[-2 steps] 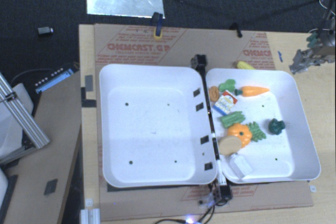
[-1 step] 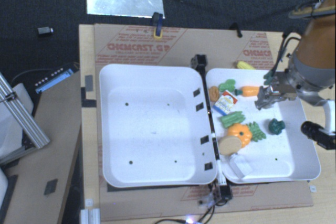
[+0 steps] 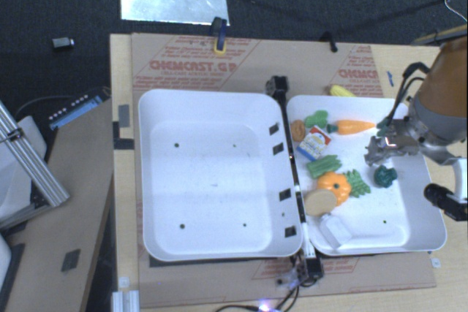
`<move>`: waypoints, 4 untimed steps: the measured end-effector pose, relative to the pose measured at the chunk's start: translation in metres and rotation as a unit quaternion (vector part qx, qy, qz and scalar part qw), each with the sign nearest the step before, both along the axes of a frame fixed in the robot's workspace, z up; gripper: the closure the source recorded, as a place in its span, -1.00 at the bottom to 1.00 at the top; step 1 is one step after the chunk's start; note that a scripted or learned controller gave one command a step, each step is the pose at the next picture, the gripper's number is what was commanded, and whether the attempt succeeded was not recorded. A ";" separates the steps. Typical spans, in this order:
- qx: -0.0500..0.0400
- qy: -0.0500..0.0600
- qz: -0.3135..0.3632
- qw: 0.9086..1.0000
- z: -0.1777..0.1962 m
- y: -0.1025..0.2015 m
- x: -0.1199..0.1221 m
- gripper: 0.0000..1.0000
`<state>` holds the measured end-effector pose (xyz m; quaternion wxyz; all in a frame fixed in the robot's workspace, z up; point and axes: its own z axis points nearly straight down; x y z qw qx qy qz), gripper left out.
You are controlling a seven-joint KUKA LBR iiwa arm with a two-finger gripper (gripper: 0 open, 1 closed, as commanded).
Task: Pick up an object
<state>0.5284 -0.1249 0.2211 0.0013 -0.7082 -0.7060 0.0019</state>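
Clutter is the worry in the right bin [image 3: 420,230]: the gripper [image 3: 380,150] hangs low over its far side, just above a dark green toy [image 3: 385,175], and whether its fingers are apart or together cannot be told. A toy carrot [image 3: 354,127] lies just beyond, an orange pumpkin-like piece [image 3: 336,186] and green leafy pieces [image 3: 357,183] close by. Judged from here, a descent slightly off could nudge the green toy aside or catch a neighbour instead.

Glossy white plastic bins [image 3: 212,179]; matt cardboard [image 3: 241,58]; metal tool [image 3: 382,150].
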 end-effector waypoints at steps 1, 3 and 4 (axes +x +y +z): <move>-0.001 -0.010 0.006 1.000 0.049 0.018 0.111 1.00; 0.003 -0.004 0.010 1.000 0.080 0.144 0.093 1.00; 0.003 -0.006 0.009 1.000 0.144 0.231 0.074 1.00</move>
